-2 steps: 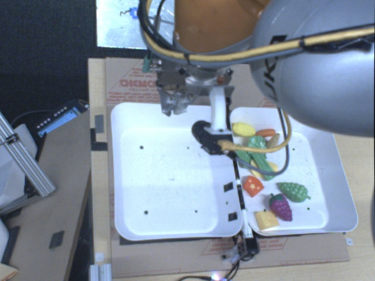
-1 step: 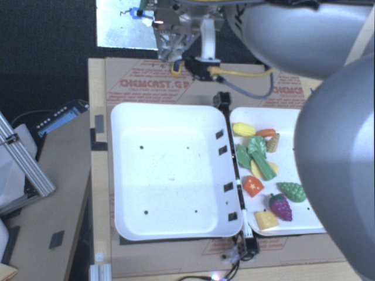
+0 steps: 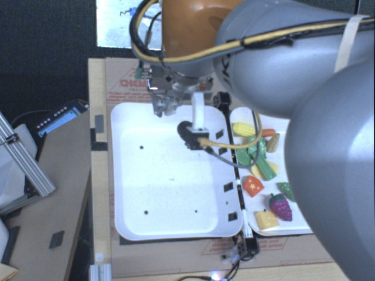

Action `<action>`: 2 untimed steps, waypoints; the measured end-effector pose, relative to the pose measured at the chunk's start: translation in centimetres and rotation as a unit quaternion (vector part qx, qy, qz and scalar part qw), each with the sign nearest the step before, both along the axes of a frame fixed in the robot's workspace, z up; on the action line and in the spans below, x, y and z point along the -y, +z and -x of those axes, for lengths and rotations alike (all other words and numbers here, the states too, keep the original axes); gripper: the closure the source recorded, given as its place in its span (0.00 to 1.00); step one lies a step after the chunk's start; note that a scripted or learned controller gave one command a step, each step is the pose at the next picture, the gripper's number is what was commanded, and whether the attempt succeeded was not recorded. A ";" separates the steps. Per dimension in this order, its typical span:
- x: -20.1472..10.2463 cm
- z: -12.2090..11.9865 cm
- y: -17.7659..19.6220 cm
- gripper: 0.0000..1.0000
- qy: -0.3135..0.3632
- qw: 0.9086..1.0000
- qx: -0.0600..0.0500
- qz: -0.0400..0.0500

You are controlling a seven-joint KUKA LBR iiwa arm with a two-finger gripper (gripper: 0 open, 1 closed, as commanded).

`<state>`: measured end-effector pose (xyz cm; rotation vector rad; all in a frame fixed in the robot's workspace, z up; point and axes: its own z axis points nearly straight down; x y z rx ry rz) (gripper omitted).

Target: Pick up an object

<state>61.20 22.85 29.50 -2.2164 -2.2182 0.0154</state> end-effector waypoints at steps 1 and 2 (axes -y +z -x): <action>-0.6 -5.9 2.0 1.00 0.002 1.000 0.009 -0.002; -0.6 -5.6 20.0 1.00 0.003 1.000 0.016 -0.005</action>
